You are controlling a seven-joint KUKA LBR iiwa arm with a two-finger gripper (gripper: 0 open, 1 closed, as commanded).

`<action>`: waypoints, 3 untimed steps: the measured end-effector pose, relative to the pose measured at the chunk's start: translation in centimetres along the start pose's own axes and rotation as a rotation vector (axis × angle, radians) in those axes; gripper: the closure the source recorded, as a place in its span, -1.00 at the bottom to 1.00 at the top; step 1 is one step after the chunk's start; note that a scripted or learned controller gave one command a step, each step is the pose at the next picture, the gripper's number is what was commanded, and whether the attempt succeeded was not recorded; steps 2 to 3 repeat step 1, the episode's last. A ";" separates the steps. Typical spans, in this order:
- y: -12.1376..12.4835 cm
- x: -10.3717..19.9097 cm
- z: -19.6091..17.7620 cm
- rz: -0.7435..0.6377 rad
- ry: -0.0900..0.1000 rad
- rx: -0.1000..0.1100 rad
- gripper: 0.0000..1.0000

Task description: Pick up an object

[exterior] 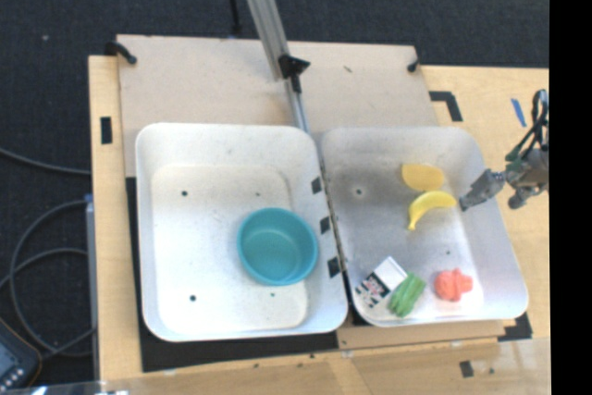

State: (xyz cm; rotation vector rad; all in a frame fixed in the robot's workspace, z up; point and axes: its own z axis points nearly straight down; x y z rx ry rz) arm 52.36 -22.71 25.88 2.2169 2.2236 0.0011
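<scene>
Gripper (pixel 481 190) at right bin (pixel 370 162) 3 o'clock rim beside banana (pixel 429 206), jaws' state unclear; left bin (pixel 185 153) holds blue bowl (pixel 277 245).

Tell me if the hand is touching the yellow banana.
Apart. The camera view shows bare bin floor between the hand and the yellow banana.

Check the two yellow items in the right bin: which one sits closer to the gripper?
The banana, the curved one. Its tip nearly meets the gripper at the bin's right side. The yellow oval piece lies just above it, farther left.
</scene>
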 end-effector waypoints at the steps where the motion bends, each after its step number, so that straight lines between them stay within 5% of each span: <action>1: 0.0 0.0 0.0 0.000 0.000 0.000 -1.00; 3: 0.0 0.0 0.0 0.000 0.000 0.000 -1.00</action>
